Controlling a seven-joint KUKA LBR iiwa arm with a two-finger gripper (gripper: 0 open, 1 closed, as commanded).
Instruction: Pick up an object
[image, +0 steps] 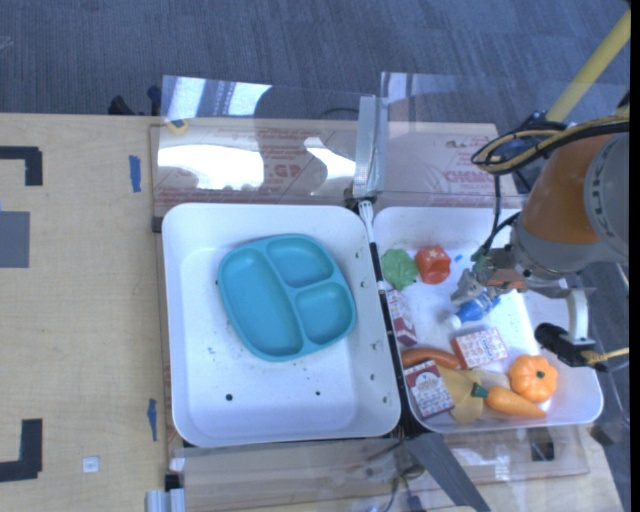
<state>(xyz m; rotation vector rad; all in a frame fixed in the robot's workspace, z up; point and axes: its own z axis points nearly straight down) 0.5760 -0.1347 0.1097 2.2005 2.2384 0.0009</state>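
Note:
My gripper (478, 290) hangs low over the middle of the right bin (588, 402), with the arm's orange band (560, 205) above it. Just below its tip lies a small blue and white object (470, 314); I cannot make out whether they touch. A red tomato (433, 264) and a green item (399, 267) sit to the gripper's left. A red and white carton (481, 347), a hot dog (430, 356), an orange pumpkin (532, 378), a carrot (512, 402) and a yellow wedge (462, 388) crowd the near end of the bin.
The left bin (190, 300) holds a blue divided plate (287, 295). A second red carton (428, 392) and a flat packet (400, 315) lie along the right bin's left wall. A black cable clamp (565, 345) hangs off the arm at the bin's right rim.

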